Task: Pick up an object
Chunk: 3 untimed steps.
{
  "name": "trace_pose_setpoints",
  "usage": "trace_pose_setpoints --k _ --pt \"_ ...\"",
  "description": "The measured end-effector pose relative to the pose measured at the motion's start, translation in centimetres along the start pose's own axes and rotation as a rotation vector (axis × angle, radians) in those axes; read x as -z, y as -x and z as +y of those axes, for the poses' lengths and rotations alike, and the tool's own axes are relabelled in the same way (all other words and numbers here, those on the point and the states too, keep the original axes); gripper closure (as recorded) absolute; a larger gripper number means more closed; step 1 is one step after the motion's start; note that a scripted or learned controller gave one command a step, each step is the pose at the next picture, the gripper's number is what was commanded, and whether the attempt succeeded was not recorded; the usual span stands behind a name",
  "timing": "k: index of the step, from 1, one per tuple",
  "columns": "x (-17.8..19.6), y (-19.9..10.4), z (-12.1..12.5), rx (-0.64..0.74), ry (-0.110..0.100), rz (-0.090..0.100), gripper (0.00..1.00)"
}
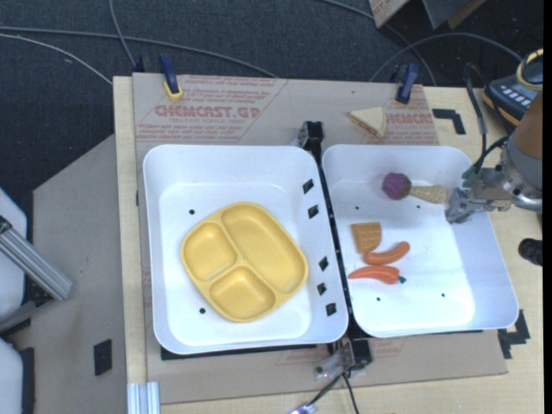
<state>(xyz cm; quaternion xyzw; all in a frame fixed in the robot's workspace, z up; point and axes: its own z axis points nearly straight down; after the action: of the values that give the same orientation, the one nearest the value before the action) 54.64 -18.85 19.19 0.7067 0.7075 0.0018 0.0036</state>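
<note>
You see the bench (216,102) on dark carpet (69,7); gripper (457,207) hovers in the right bin (483,266), perhaps near the purple toy (396,185); its state I cannot tell

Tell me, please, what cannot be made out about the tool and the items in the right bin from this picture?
- Tool, camera view: too small and blurred to tell how it is set, or whether it touches the cone.
- Arm: cut off by the right edge.
- Purple ice-cream cone: its tip lies by the tool, contact unclear.
- Carrot and sausage: too small to tell whether they touch.
- Right bin: its rim under the arm is hidden.
</note>
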Motion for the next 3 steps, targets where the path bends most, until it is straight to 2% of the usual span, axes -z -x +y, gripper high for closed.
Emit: trace_pose_setpoints --k 1,2,3 --pt "5.4 0.1 0.2 0.001 0.000 0.000 1.00" --pt "4.7 -4.3 0.8 0.004 -0.009 0.005 1.00" --pt "4.6 -10.7 2.2 0.007 -0.008 0.006 1.00"
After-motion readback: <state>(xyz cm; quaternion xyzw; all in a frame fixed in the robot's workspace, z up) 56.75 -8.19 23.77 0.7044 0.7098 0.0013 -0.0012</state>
